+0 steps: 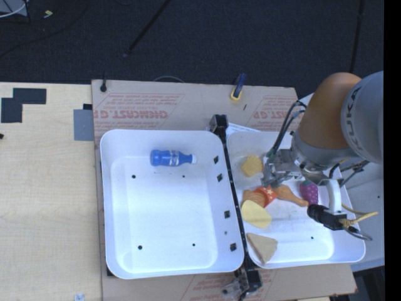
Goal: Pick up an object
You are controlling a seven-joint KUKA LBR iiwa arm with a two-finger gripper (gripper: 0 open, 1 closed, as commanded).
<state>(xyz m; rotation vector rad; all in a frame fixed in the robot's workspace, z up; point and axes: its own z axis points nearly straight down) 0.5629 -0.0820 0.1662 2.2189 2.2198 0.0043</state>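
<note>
A grey KUKA arm with an orange band reaches in from the right over the right bin (351,246), its gripper (273,182) lowered among a cluster of small objects; whether the gripper is open or closed cannot be told from this angle. Just beneath the gripper lies an orange-red toy (266,196), touching a tan, handle-like piece (291,195) that runs to the right. A pale yellow block (252,165) sits just up and left of the gripper, a yellow rounded piece (257,214) lies below the red toy, and a tan wedge (263,247) rests near the bin's front edge. A purple object (309,191) shows partly behind the arm's fittings. In the left bin (113,231), well apart, a blue bottle (169,158) lies on its side near the back wall.
</note>
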